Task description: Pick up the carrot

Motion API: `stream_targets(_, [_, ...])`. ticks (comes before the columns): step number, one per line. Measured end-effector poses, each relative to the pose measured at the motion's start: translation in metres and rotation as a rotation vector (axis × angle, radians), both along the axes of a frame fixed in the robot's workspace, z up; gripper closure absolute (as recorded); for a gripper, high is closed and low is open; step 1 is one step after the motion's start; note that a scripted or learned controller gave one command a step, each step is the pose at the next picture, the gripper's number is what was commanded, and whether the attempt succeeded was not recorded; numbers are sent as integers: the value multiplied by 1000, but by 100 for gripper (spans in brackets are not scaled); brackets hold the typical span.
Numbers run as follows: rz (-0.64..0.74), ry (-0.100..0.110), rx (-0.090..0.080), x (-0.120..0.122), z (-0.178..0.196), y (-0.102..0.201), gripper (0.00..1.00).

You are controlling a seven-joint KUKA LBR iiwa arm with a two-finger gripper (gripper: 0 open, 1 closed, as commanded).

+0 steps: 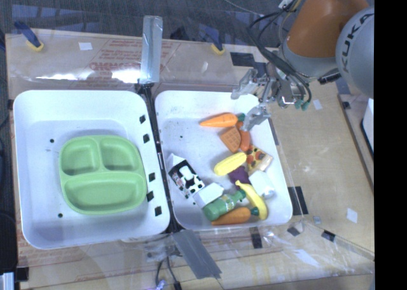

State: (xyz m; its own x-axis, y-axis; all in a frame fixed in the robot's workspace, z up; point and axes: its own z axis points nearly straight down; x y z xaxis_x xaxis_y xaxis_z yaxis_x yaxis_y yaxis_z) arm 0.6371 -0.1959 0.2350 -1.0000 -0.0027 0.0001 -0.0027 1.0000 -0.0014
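While my two-finger metal claw point(254, 101) hangs spread and empty beside the orange plastic carrot point(219, 119), I'm approaching; next I must descend and straddle it.

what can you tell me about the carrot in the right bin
The carrot is a small toy, smooth like plastic, with an orange tapered body and a green stub at its thick end. It lies flat on the floor of the right bin, near the far wall, tip pointing left and green end right. Its green end sits just under the pincer, and a brown waffle-like piece lies close beside it; contact with either is unclear.
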Motion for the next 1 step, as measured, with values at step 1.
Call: stream_targets(1, [89, 1, 2, 8, -144, 4, 0])
